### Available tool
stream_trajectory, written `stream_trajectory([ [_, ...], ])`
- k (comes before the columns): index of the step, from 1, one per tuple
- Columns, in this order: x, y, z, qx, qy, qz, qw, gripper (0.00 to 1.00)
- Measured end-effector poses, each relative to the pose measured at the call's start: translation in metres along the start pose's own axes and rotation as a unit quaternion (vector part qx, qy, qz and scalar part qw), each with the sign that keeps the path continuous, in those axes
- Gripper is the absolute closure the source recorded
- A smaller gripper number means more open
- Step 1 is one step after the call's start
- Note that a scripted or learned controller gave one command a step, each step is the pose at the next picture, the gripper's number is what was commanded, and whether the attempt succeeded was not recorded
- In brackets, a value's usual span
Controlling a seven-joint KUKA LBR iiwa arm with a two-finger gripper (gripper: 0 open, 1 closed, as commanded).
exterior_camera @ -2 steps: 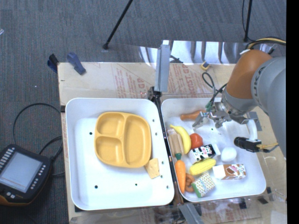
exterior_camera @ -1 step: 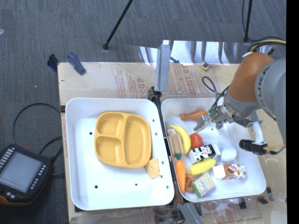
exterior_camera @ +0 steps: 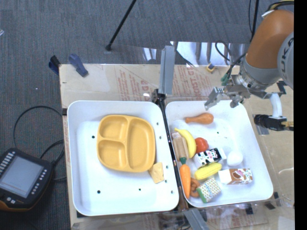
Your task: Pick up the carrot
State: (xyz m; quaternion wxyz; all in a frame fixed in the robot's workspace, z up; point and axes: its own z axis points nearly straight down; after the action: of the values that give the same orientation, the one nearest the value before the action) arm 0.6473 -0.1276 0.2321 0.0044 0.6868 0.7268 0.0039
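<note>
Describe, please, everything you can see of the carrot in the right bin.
The carrot is an orange toy, apparently plastic, with a small green top at its far end and a tip tapering toward the near edge. It lies flat along the left wall of the right bin, roughly lengthwise. Its top sits just below the banana, the corn cob lies to its right, and its lower part is against a small orange item. The end effector is well away, over the bin's far edge.

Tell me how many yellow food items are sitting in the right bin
2: a banana near the bin's left side beside the tomato, and a corn cob just below the cow-print carton. The pile is crowded, so another could be hidden.
</note>
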Motion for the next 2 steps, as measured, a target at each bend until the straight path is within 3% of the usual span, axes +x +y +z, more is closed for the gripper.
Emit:
stream_trajectory([
  [1, 0.003, -0.005, 0.063, 0.011, 0.002, -0.061, 0.9981, 0.0],
  [2, -0.042, -0.066, 0.068, 0.009, 0.001, -0.005, 0.9999, 0.0],
])
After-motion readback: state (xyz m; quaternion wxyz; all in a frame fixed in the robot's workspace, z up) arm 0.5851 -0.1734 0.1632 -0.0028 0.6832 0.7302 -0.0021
